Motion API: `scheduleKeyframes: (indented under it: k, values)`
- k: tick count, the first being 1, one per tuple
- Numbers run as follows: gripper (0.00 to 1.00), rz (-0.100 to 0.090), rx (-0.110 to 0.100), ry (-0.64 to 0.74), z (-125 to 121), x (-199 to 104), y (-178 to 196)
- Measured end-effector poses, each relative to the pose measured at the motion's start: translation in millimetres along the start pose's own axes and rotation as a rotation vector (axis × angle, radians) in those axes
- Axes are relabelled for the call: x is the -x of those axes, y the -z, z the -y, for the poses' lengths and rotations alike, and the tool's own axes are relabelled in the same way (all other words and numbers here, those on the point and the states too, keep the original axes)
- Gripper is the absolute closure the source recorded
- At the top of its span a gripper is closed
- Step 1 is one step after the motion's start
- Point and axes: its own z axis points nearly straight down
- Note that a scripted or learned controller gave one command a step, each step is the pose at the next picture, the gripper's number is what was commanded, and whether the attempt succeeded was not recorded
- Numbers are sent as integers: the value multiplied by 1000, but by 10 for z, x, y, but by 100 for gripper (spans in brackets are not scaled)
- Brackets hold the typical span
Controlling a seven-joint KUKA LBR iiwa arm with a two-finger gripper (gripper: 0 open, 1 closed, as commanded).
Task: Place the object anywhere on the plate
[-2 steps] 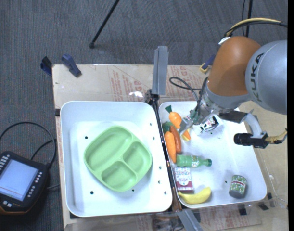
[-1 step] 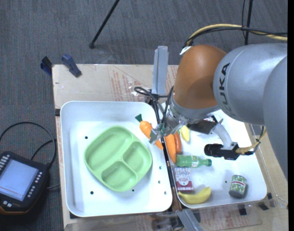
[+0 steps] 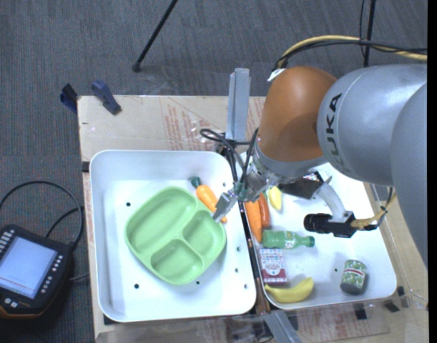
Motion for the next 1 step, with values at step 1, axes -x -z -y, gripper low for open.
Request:
scheduleKeyframes:
  k: [1]
  values:
    - [0, -1, -2, 217, 177, -731, -93]
